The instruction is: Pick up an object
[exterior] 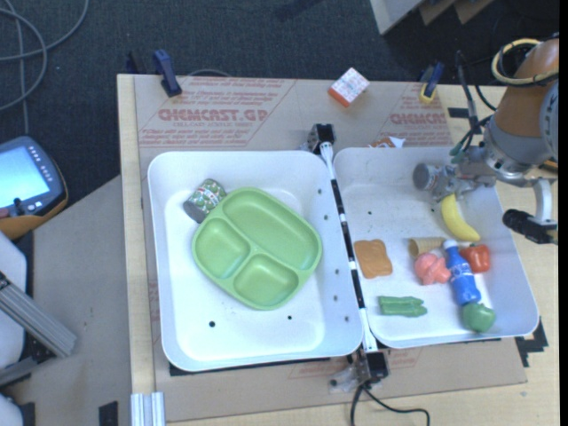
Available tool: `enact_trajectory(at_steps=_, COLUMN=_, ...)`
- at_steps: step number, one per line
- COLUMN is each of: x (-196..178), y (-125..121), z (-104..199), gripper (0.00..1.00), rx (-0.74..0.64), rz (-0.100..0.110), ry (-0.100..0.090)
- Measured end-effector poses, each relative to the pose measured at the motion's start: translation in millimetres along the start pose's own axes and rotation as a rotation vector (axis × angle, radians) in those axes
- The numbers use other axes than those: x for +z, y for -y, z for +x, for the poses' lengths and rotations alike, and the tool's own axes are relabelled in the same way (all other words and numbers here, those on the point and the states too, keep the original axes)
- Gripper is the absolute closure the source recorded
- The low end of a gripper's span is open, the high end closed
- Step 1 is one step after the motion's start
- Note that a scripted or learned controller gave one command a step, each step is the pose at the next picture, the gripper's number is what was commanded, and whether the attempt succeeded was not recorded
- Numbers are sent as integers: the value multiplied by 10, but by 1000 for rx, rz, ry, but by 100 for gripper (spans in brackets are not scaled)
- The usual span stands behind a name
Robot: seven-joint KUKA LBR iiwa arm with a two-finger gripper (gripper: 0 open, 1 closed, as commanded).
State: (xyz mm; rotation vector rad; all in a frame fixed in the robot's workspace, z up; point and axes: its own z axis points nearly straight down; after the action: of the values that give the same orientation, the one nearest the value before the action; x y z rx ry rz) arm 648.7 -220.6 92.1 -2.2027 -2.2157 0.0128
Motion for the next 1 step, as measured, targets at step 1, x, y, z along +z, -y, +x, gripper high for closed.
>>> enact_trajectory(at_steps=1, x=87, y=195, z=973, gripper=100, rx=-1, rz=-14, ry=3)
